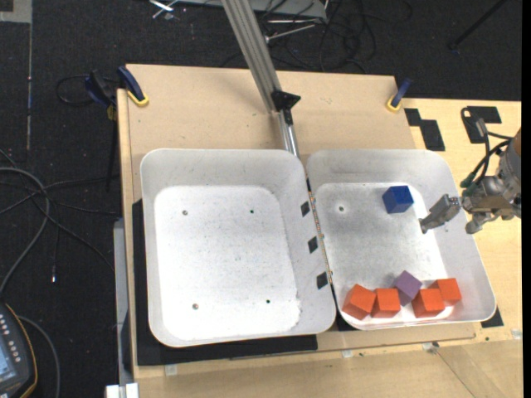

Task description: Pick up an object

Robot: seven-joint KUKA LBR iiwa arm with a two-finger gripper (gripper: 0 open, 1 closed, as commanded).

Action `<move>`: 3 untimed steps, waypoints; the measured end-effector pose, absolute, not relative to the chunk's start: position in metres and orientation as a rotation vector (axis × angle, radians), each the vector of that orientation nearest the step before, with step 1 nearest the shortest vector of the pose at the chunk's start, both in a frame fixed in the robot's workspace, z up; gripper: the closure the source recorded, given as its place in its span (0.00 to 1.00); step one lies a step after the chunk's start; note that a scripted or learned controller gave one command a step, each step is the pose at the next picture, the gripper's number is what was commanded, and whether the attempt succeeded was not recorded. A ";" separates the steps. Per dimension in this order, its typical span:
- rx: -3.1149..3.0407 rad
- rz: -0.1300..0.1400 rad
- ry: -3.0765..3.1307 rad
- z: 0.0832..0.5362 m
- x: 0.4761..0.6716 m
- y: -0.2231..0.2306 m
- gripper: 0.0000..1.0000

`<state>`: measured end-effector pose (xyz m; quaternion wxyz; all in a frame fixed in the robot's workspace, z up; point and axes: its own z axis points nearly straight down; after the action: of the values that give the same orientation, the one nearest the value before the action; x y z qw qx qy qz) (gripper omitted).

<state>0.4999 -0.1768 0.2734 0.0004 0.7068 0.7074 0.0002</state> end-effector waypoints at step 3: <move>2.211 0.005 2.224 0.096 0.653 -0.188 0.00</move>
<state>0.6534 -0.1880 0.0963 0.0027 0.7051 0.7091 0.0017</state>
